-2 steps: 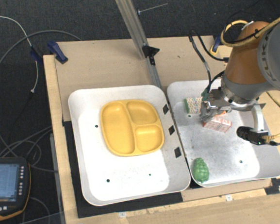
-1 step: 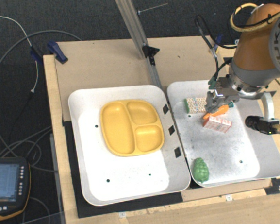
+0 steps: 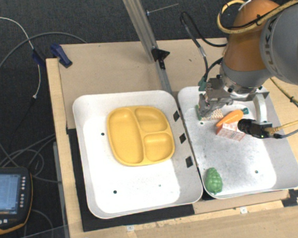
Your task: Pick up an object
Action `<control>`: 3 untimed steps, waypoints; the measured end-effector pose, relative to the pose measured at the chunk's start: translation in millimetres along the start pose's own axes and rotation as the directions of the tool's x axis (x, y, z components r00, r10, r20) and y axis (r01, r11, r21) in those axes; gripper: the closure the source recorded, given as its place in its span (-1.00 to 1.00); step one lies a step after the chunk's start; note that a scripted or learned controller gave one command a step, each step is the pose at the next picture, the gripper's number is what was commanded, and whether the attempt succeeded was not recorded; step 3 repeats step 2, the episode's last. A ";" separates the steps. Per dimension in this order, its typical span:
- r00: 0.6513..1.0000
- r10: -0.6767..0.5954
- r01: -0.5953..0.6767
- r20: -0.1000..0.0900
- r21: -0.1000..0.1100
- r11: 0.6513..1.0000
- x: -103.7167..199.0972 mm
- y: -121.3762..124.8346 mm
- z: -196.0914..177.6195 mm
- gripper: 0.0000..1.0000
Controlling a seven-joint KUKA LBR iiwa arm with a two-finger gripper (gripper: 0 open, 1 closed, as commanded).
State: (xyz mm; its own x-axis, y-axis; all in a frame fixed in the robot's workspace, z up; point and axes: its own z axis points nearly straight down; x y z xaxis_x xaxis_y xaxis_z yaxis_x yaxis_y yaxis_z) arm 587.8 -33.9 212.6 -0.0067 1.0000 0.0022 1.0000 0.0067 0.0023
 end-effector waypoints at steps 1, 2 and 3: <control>1.000 -0.001 0.001 -0.001 0.000 1.000 62.5 7.1 -11.7 1.00; 1.000 -0.002 0.002 -0.001 0.000 1.000 124.2 13.1 -22.6 1.00; 1.000 -0.002 0.002 -0.001 0.000 1.000 124.2 13.1 -22.6 1.00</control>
